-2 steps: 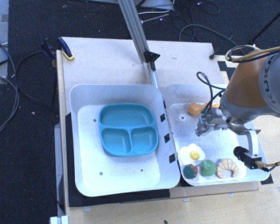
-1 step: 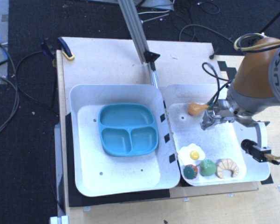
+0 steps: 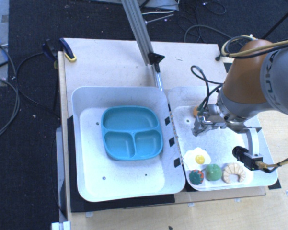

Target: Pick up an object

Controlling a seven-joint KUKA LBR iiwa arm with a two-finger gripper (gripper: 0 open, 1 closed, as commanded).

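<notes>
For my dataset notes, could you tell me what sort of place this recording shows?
Most likely a robotics lab: a robot arm works over two white bins on a bench, with loose cables on dark carpet and toy food as props.

Partial lettering — apparently "KU" — is seen on the grey arm [image 3: 278, 83]; no other text can be read.

Toy foods [image 3: 213, 171] along right bin's [image 3: 182, 104] near edge

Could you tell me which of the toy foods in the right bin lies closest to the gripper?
The fried egg: it lies above the ball, green piece and croissant, just below the gripper.
</notes>
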